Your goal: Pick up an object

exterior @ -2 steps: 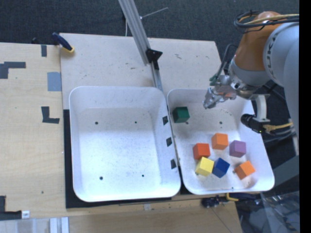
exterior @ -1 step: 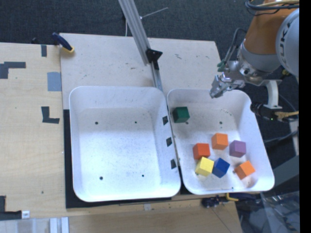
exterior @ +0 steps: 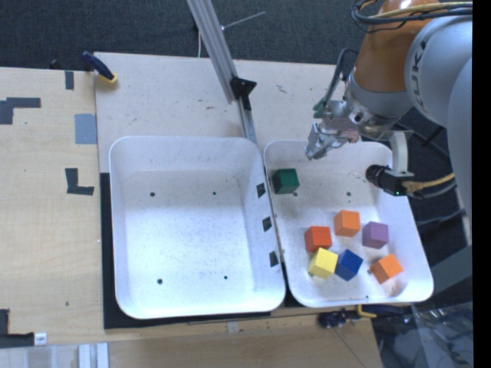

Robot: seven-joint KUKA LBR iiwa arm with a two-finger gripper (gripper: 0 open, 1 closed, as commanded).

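Near edge of the right bin [exterior: 406, 228] holds a cluster of blocks: orange cube [exterior: 387, 267] at the near right corner, blue cube [exterior: 348, 264] touching the yellow cube [exterior: 323, 263] on its left, red-orange cube [exterior: 317, 238] just behind the yellow one. A bit further back sit a purple cube [exterior: 374, 234] and a second orange block [exterior: 347, 222], just beside each other. Left bin [exterior: 184, 228] lies alongside, rims touching at the middle. Further in, the green cube [exterior: 286, 180] sits alone by the right bin's left wall, well apart from the cluster. Beyond it, the pincer [exterior: 318, 149] hangs over the bin's far edge, tips pointing down, nothing between the fingers; open or closed, can't tell at this res. It's to the right of & behind the green cube, not touching. Arm [exterior: 399, 44] w/ orange band comes in from top right. On the table [exterior: 153, 90] at far left, a blue-yellow clamp [exterior: 100, 67].
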